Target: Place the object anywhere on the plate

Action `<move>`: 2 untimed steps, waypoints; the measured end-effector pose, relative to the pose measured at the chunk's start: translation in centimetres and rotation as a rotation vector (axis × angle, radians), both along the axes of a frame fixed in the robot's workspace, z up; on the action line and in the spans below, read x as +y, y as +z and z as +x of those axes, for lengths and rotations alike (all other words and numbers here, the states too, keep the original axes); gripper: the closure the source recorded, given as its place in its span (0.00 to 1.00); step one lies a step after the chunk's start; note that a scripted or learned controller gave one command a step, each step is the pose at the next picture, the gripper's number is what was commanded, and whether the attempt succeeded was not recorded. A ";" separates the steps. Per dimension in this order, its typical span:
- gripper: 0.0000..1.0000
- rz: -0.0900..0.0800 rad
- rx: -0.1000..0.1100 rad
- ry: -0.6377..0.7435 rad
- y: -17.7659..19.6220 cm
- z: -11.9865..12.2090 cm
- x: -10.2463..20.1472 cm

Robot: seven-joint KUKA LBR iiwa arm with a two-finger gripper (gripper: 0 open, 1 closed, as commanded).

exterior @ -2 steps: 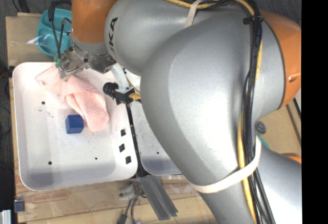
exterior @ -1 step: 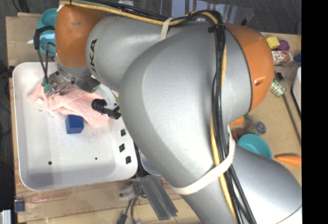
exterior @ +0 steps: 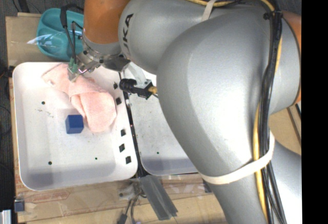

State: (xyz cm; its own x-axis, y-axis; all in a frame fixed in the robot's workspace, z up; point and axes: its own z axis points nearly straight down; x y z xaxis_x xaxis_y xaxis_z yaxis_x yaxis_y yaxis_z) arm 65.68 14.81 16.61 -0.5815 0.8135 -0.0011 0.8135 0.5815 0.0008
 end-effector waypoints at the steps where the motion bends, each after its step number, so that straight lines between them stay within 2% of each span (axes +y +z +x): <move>1: 1.00 -0.001 0.004 0.033 0.9 -2.8 -0.6; 2: 1.00 -0.001 0.007 0.089 2.9 -4.7 0.4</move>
